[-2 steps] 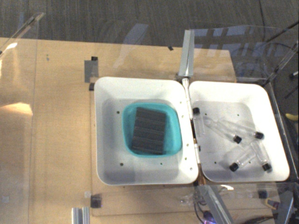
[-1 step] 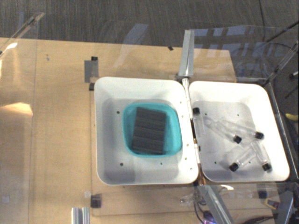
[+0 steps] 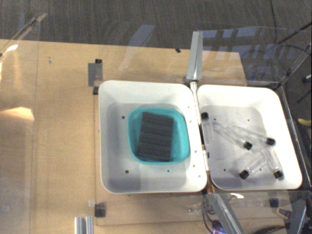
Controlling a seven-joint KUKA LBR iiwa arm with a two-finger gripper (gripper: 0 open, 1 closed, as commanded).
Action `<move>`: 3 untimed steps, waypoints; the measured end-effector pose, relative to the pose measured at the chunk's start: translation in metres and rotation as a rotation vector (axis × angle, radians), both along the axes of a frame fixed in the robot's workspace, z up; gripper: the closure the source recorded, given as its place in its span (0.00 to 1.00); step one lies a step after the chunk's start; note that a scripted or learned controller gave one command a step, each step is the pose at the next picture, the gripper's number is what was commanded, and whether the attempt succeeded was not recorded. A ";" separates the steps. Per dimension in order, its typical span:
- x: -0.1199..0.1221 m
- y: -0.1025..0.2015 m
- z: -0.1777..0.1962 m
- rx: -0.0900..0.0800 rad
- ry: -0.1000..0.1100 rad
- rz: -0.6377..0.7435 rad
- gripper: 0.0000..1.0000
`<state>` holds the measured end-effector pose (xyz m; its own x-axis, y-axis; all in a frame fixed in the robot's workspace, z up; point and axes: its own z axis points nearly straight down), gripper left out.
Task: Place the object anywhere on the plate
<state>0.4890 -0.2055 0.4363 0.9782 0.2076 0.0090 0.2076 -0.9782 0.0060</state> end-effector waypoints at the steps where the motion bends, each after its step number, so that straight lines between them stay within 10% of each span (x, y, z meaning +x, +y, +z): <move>1: 0.000 0.000 0.000 0.000 0.000 0.000 0.00; 3: 0.000 0.000 0.000 0.000 0.000 0.000 0.00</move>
